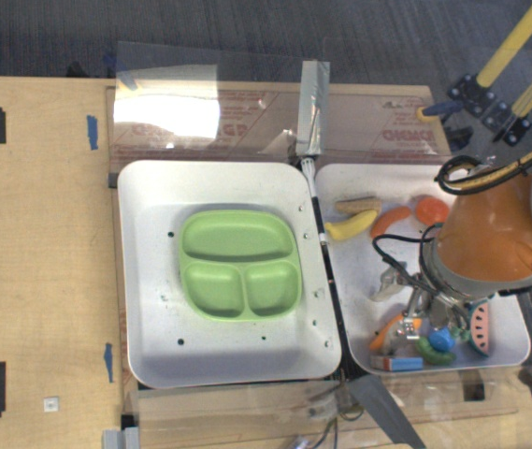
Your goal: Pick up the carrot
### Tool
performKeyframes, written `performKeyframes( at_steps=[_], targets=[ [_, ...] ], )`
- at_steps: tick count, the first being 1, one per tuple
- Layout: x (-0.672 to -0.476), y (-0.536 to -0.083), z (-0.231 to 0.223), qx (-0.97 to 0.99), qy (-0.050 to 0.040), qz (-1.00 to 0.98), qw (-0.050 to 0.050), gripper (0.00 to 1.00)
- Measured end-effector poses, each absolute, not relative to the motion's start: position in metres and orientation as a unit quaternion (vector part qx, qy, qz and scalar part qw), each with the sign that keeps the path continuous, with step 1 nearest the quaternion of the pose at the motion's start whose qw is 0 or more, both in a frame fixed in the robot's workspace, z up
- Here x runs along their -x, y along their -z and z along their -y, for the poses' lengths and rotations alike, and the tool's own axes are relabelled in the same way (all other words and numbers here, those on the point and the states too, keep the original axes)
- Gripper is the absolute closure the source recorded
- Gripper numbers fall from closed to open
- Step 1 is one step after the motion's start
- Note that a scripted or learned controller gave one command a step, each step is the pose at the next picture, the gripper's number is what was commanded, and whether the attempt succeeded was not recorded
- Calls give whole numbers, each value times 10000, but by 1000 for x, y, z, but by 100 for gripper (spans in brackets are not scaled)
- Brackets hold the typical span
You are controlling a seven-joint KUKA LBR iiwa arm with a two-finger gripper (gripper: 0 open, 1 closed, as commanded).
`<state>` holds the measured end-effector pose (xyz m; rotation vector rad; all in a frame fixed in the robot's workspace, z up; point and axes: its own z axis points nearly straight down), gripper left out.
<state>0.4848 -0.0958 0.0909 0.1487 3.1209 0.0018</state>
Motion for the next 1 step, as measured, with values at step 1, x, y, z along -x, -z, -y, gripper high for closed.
performKeyframes(
  at_steps=[1],
  targets=[
    [-484,-91,91,-1002,-6,-9949,75,0]
  ],
)
